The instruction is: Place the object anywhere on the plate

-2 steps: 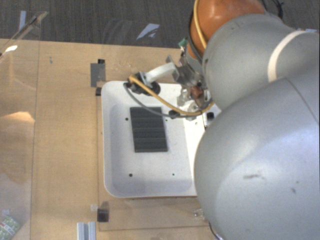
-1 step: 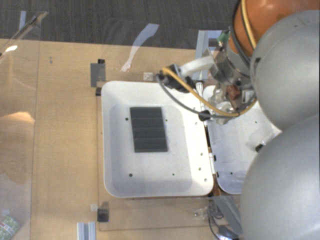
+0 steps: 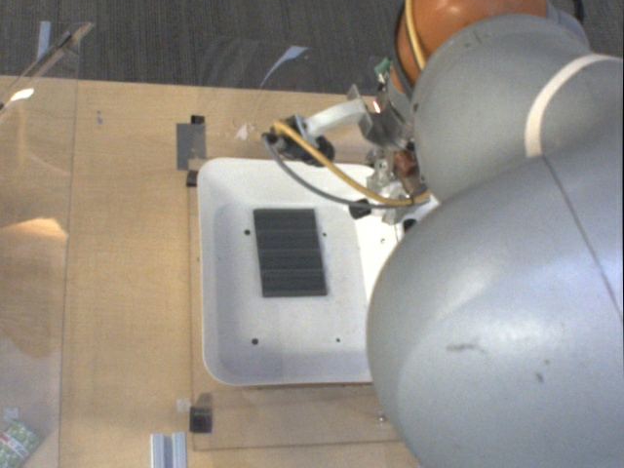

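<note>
Grey metal takes up most of the right side of the camera view: the arm (image 3: 497, 261) reaches in from there, its bulky links covering whatever lies beneath and cutting off the right edge of the white bin (image 3: 219, 291). Above the grey links sits the orange band (image 3: 458, 8). The wrist end, with a yellow cable (image 3: 322, 164) looping out over the bin's upper rim, is a cluttered knot of fittings near the bin's top right corner; the jaws cannot be made out there, so whether they are spread or pressed together cannot be told.

Inside the bin a dark ribbed slab (image 3: 290, 252) lies flat on the floor, upright in the frame, a little left of the bin's middle and well apart from the wrist.

The bin rests on a pale wooden desk (image 3: 117, 261), with small black blocks (image 3: 200, 417) near its left corners. The second bin is hidden behind the arm.
</note>
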Controlling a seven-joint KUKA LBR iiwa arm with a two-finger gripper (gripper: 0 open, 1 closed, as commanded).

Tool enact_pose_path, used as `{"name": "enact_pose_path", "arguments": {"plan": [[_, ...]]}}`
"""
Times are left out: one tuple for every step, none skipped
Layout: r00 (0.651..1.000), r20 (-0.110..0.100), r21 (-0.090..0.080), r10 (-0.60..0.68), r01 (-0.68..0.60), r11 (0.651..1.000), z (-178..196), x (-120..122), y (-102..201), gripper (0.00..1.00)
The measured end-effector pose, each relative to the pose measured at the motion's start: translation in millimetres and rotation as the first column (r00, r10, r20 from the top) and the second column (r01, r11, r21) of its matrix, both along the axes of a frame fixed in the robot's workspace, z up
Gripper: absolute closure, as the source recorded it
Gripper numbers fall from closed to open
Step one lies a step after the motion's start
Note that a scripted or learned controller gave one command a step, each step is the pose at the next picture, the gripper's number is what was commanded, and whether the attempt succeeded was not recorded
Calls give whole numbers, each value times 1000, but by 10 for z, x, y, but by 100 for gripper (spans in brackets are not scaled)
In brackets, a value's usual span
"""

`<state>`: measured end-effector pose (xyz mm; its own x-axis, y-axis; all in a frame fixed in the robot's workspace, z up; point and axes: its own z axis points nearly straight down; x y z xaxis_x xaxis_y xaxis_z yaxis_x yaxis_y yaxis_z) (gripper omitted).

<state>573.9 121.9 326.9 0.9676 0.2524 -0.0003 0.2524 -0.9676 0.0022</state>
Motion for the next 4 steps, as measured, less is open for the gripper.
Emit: {"name": "enact_pose_path", "arguments": {"plan": [[994, 1, 1, 111, -111, 994, -781, -504, 806, 100], [993, 2, 6, 121, -121, 993, -2279, -862, 1038, 100], [998, 12, 9, -55, 55, 998, -2326, -723, 1119, 100], [980, 20, 5, 199, -199, 980, -2323, -802, 1130, 100]]}}
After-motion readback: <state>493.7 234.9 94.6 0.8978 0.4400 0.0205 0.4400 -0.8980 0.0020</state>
